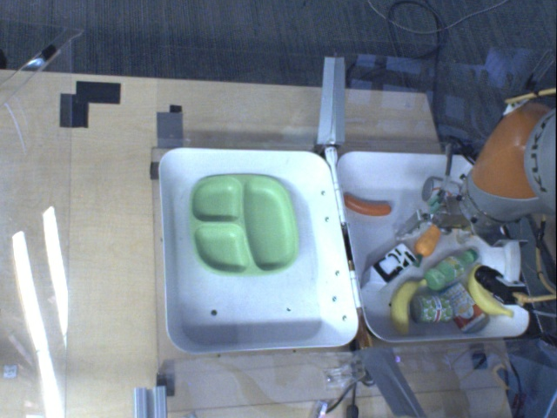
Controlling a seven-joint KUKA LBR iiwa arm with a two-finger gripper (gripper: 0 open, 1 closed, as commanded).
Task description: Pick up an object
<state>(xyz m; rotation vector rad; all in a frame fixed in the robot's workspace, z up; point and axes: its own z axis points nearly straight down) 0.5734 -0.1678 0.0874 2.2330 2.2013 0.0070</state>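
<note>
Looking at the near end of the right bin point(374, 320) first, a real pile-up can be seen: a yellow banana point(400, 303) curled against a crumpled green-and-red packet point(444, 307), a second banana point(487, 293) on the packet's far side, and a green bottle point(448, 270) lying across the top of them. Everything there is touching something else, so any grab into that cluster could easily drag a neighbour along or get a thing wedged and dropped.

A bit further back, a small black-and-white box point(396, 262) sits just beside the bottle, and an orange carrot-like piece point(426, 239) lies right under the end effector point(442, 205). That orange piece is judged to be the likely target. Whether the end effector is spread or pressed together can't be told; it's a tangle of metal from this angle, and nothing can be seen pinched in it.

What might go wrong: the orange piece is small and tapered, so it could be squirted out sideways if it's closed on off-centre. It's also close to the bottle, which could be clipped on the way down.

Further still, a red-orange sausage point(367, 205) lies well apart from everything, honestly the easiest pick, though being round it could be rolled away by a nudge.

The left bin point(174, 303) holds just a green divided tray point(245, 223), flat and wide, probably not something that could be gripped well.
</note>
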